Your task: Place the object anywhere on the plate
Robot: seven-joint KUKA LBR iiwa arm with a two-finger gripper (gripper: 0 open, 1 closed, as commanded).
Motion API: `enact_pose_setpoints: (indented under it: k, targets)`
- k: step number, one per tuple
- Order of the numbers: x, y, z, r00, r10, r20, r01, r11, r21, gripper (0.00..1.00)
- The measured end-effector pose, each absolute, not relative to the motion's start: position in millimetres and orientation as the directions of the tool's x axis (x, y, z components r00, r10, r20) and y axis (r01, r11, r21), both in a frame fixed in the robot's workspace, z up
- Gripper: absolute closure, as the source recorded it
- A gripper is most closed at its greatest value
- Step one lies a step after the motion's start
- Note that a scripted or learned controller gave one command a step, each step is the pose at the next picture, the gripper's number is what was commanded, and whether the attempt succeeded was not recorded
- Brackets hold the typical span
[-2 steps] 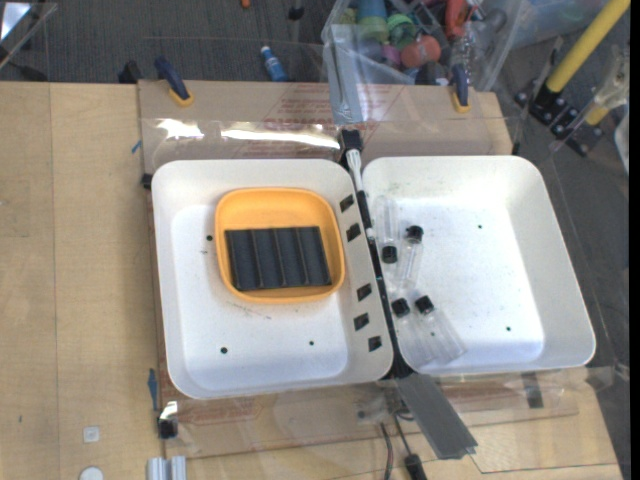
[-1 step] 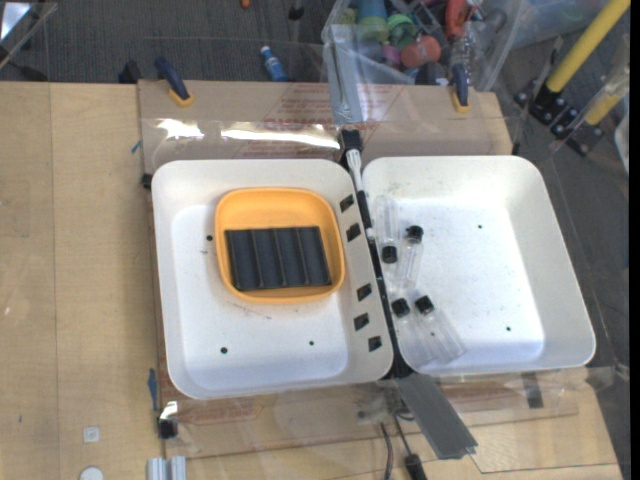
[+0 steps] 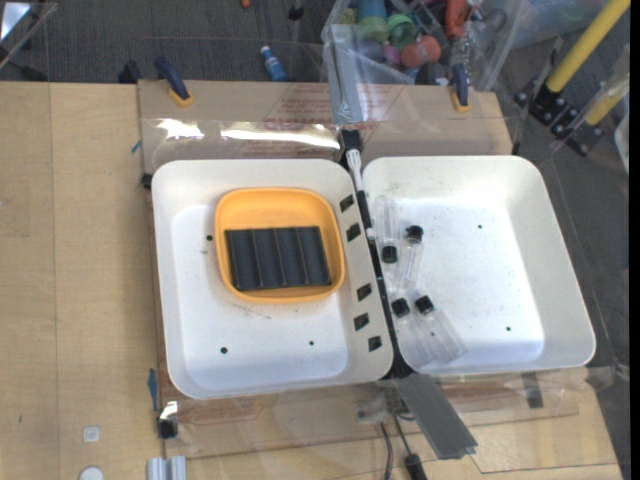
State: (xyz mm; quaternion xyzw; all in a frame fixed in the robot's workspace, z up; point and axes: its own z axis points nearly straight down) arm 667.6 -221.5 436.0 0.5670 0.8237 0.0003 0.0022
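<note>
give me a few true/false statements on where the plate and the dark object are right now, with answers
1. The orange plate sits in the left bin. True.
2. The dark ridged object lies in the right bin. False: it rests on the orange plate, in the left bin.
3. The plate is blue. False: it is orange.
4. The right bin holds small clear pieces with black ends near its left side. True.
5. A clear container of colourful items stands beyond the bins, at the top of the view. True.
</note>
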Motion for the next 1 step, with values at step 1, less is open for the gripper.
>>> enact_pose_setpoints:
  k: [1]
  targets:
    - [667.5, -221.6, 436.6, -0.699, 0.715, -0.003, 0.715, 0.699, 0.002, 1.0]
